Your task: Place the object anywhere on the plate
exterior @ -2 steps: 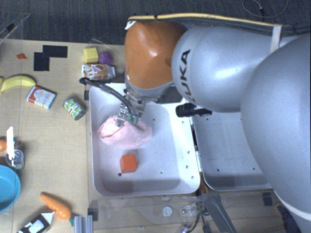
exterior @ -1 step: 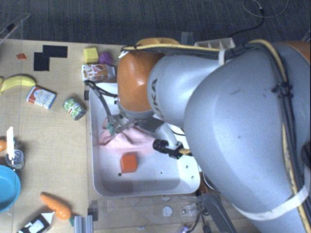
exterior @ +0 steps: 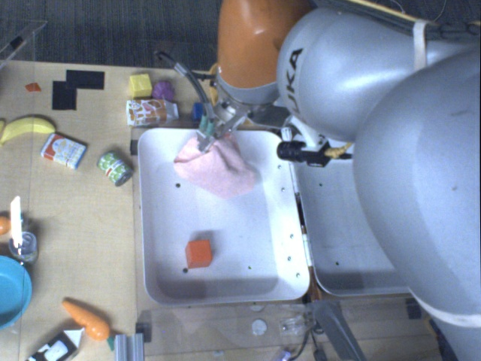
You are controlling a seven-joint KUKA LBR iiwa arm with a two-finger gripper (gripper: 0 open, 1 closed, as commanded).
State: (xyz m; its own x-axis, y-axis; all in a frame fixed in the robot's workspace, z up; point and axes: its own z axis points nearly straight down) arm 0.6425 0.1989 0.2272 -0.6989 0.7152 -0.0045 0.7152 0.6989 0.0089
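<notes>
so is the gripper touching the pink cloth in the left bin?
Touching. The camera view shows the gripper pressed into the top edge of the crumpled pink cloth, which bunches up at its tips.

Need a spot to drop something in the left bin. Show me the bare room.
The left bin has bare floor between the pink cloth and the orange block, and right of the block. The far end is crowded by the cloth and the claw.

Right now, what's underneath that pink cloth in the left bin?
The pink cloth lies on the white floor of the left bin, with the gripper at its upper corner. Whatever sits beneath it is covered. An orange block sits apart, nearer the front.
</notes>
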